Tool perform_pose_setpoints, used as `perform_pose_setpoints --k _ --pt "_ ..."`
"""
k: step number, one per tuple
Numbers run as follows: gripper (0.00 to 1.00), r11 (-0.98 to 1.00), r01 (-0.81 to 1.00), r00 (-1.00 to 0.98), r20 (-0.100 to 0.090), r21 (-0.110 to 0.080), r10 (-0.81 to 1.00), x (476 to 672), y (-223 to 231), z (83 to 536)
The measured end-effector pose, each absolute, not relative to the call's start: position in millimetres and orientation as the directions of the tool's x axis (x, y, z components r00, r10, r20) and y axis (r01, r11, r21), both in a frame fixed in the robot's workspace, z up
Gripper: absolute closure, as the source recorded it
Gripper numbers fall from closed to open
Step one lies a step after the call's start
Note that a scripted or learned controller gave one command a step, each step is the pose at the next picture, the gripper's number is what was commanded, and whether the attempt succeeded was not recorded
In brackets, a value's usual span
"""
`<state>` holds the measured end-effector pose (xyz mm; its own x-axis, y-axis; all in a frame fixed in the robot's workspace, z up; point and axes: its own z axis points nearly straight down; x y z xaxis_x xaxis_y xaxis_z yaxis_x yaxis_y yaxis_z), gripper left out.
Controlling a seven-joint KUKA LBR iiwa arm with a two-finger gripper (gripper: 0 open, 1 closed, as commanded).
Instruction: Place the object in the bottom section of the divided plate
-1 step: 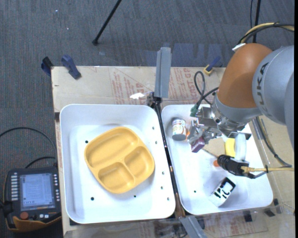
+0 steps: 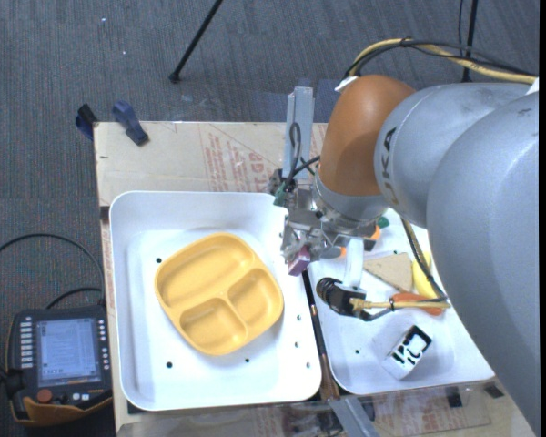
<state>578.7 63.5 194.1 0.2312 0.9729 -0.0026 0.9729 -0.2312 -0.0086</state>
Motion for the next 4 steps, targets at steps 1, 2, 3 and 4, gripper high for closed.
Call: perform_pose_setpoints --k 1,2,3,4 --pt "0.0 -0.231 0.973 0.231 -0.003 -0.008 0.973 578.8 63.4 194.3" --pt "0.0 -0.231 0.973 0.231 -0.003 -0.008 0.973 578.8 63.4 194.3" --pt "0.0 -0.231 0.973 0.231 -0.003 -0.008 0.973 578.8 63.4 194.3" --pt "1.0 -0.229 0.973 0.229 -0.005 -0.015 0.973 578.2 63.9 201.2"
